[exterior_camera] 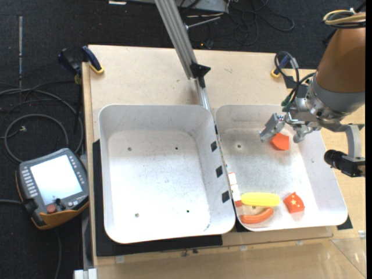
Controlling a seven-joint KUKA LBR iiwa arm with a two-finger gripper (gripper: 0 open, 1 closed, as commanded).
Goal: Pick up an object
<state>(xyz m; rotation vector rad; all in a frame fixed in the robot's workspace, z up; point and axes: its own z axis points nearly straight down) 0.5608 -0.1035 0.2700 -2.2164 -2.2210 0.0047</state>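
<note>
In the right bin (325, 173), the hand (284, 133) spreads wide astride an orange block (281, 142), not gripping it.

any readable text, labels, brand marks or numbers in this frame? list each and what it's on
None can be read.
Teach pendant left of the bench: screen is washed out white, nothing legible.
Small tags along the wall between the two bins: too small to read.
Red block in the right bin: a pale mark on its top, too small to tell what it is.
</note>
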